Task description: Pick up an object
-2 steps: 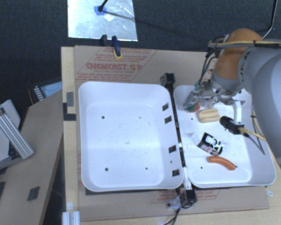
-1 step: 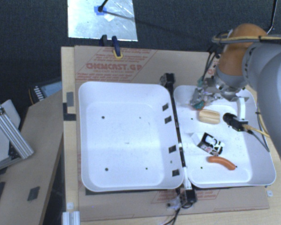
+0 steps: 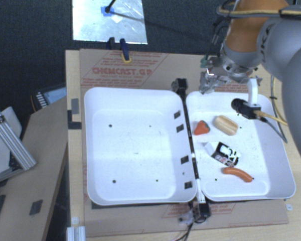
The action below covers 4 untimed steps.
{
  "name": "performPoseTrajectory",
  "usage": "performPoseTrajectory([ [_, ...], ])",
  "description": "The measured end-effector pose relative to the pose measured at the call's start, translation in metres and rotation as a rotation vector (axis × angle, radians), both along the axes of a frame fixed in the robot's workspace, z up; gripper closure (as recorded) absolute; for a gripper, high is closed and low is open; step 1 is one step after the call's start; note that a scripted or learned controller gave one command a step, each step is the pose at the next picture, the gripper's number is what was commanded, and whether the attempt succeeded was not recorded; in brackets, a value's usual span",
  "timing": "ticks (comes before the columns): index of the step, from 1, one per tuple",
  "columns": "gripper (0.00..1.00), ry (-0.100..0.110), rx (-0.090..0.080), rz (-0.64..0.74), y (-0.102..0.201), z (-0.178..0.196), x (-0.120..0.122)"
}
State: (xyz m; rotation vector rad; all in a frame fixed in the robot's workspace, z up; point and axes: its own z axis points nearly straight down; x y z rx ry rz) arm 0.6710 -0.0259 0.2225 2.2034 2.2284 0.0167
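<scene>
The right bin [image 3: 276, 159] holds several small things. A tan bread-roll shape [image 3: 226, 125] lies near its middle, and a small orange-red piece [image 3: 201, 128] rests just left of it by the divider. Lower down lies a black-and-white packet [image 3: 224, 153], and below that an orange sausage shape [image 3: 238, 174]. My gripper [image 3: 208, 86] hangs above the far left corner of the right bin, apart from all of these, with nothing seen between its fingers.
The left bin [image 3: 135, 144] sits beside the right one, with a black clip strip [image 3: 187, 134] between them. Both rest on a cardboard sheet [image 3: 125, 67]. A shiny foil square [image 3: 109, 14] lies beyond the bench. A metal frame [image 3: 7, 139] stands at left.
</scene>
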Motion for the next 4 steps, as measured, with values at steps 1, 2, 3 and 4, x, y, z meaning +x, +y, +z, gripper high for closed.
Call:
performPoseTrajectory([
  [1, 1.0, -0.001, 0.001, 0.001, 0.072, 0.103, -0.001],
  [2, 1.0, 0.003, 0.004, 0.004, 0.174, 0.167, -0.003],
  [3, 1.0, -0.005, 0.006, 0.003, 0.266, 0.312, -0.004],
  [4, 1.0, 0.017, -0.004, -0.011, 0.259, 0.225, -0.003],
])
